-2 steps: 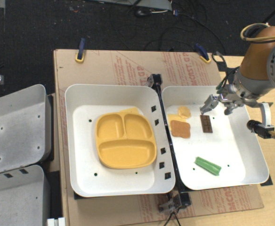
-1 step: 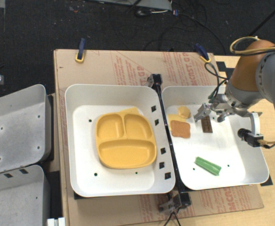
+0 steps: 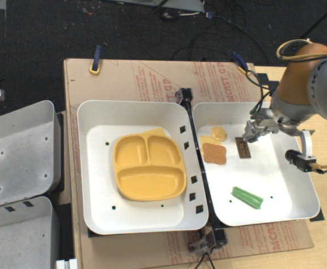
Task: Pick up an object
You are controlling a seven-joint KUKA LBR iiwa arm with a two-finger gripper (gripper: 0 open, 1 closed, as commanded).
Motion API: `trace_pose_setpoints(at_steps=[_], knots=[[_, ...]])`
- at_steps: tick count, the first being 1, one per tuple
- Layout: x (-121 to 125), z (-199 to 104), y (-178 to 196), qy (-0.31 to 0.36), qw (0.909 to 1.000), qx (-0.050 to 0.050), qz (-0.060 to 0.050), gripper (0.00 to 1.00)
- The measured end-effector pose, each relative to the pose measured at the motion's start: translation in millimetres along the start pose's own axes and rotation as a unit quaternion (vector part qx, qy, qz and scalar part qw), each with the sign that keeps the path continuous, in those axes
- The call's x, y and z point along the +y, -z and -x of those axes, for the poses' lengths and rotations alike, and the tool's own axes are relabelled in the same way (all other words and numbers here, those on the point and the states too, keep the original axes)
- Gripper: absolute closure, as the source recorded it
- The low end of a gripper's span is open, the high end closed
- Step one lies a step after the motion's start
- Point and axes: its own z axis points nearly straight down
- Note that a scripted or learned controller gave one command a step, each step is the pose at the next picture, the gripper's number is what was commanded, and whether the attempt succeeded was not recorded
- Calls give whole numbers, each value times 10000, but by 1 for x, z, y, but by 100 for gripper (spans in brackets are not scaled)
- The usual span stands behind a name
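Two shallow white bins are set side by side on the bench. The left bin (image 3: 96, 122) contains one item: a yellow divided tray (image 3: 149, 168) with three compartments, lying flat near the bin's centre.

The right bin (image 3: 298, 198) contains four items. One small pale yellow piece (image 3: 219, 133) lies near the bin's upper left area. One tan flat square piece (image 3: 214, 153) lies just below it, close to the divider between the bins. One small dark brown block (image 3: 243, 148) lies to the right of the tan piece, near the middle of the bin's upper part. One green cylindrical piece (image 3: 247, 198) lies in the lower middle of the bin, well apart from the other three.

One arm (image 3: 300, 91) is seen entering from the right, over the right bin. Its gripper (image 3: 251, 133) is positioned directly above and beside the dark brown block, at the block's upper right end. Whether the pincer is apart or together cannot be told, as its tips are too small and obscured. Contact with the block cannot be confirmed.
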Motion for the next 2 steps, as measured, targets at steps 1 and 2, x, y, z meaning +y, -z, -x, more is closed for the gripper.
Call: trace_pose_setpoints(at_steps=[1, 2], knots=[[5, 6, 63, 5, 10000, -6, 25, 100], [6, 6, 99, 12, 10000, -3, 18, 100]])
